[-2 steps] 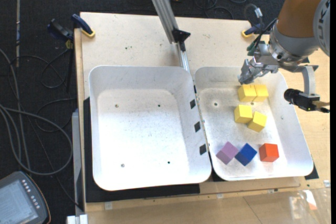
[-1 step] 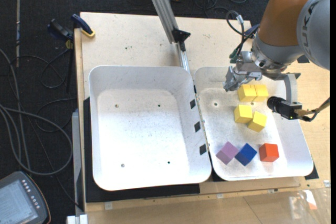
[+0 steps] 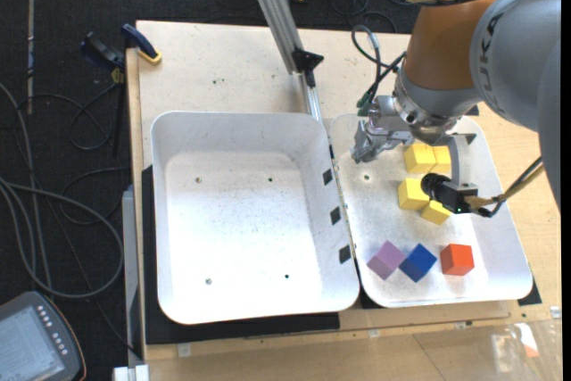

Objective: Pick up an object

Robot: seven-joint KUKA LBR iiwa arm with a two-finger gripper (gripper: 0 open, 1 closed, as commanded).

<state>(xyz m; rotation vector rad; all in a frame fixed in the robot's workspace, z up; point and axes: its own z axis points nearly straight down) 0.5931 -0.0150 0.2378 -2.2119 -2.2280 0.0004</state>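
My gripper (image 3: 364, 149) hangs over the far left part of the right bin (image 3: 500, 268), below the grey and orange arm. Its fingers (image 3: 359, 153) point down toward the bin floor with nothing visible between them. Yellow blocks lie to its right: one pair (image 3: 428, 159) near the wrist and another pair (image 3: 422, 198) just in front. Along the bin's near side sit a purple cube (image 3: 386, 260), a blue cube (image 3: 417, 262) and an orange-red cube (image 3: 457, 259).
The left bin (image 3: 178, 147) stands beside the right one, sharing a raised middle rim (image 3: 337, 201). A slanted metal pole (image 3: 277, 13) crosses the bench behind the bins. A blue and yellow clamp (image 3: 134, 45) lies at the far left corner.
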